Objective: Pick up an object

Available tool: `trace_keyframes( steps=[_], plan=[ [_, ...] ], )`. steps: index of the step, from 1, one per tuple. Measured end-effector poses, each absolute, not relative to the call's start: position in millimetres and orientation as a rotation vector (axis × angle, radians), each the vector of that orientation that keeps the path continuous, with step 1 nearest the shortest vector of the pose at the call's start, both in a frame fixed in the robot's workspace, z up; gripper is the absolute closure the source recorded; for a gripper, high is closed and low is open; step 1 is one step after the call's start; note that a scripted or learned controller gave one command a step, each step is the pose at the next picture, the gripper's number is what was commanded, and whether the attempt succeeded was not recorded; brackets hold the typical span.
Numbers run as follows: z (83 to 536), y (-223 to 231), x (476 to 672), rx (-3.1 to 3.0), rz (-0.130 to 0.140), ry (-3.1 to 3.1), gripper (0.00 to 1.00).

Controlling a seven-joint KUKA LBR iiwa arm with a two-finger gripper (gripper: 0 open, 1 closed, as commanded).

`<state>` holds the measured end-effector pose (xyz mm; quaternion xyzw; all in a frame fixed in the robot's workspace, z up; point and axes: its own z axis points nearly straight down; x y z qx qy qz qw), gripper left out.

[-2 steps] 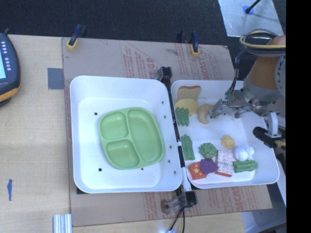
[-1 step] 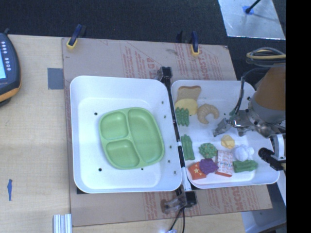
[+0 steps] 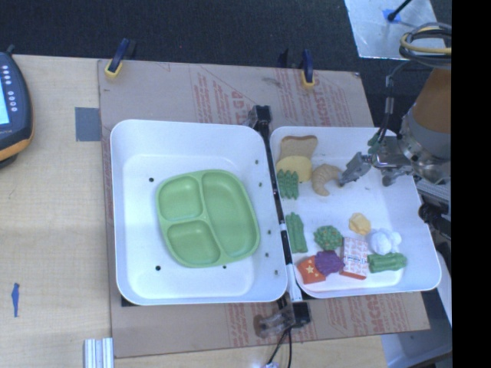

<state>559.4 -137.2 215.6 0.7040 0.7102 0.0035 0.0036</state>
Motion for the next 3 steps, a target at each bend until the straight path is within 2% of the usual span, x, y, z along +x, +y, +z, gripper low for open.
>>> trace_keyframes(
  steps=[1,2,3],
  plan=[
    [108.7,-144.7,507.4,2.227,-0.009,2.230,0.00],
    [123.4,-145.9,510.1,2.218,-0.005,2.229,1.00],
    [123.0,-145.8,510.1,2.218,-0.006,2.230,0.00]
  ],
)
